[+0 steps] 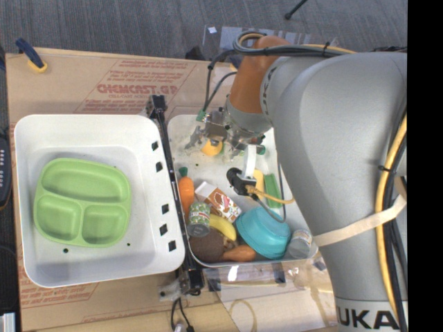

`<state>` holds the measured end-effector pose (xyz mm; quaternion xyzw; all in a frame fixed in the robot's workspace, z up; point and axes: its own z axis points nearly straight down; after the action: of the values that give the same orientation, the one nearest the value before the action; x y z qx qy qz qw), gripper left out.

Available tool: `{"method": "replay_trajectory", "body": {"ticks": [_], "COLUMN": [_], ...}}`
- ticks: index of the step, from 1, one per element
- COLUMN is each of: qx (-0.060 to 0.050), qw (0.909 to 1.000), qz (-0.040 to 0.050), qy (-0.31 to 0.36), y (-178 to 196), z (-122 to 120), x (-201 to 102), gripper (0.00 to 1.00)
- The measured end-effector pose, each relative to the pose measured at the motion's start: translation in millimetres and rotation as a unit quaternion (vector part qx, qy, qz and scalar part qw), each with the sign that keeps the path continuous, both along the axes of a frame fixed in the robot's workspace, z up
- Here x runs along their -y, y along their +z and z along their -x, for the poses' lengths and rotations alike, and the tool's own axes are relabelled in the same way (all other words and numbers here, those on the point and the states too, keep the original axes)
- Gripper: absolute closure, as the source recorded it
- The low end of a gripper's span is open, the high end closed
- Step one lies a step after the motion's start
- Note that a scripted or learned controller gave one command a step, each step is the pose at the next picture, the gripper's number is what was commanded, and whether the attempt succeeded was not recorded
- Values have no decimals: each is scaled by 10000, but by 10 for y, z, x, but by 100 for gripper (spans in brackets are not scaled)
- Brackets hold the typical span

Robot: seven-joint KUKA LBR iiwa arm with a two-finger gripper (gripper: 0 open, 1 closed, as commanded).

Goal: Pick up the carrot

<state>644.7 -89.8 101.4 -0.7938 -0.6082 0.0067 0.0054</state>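
Note:
The carrot, orange with a small green top, lies along the left wall of the right bin, pointing toward the near side. My gripper hangs over the far end of that bin, about a hand's width beyond the carrot and apart from it. Its fingers stand spread, and a small yellow object lies on the bin floor between them. The grey arm with its orange band covers the bin's right side.
Packed near the carrot are a small can, a snack packet, a banana, a teal bowl, a brown lump and an orange piece. A green divided plate sits in the left bin.

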Motion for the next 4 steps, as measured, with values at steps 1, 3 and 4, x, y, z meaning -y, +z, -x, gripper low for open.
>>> {"method": "replay_trajectory", "body": {"ticks": [1,3,4], "qx": [-38,-60,-69], "qw": [10000,10000,9999], "qz": [-5,-4,59], "qy": [32,62,69], "y": [96,195,208], "z": [4,3,9], "x": [-5,-10,48], "gripper": [100,100,0]}}
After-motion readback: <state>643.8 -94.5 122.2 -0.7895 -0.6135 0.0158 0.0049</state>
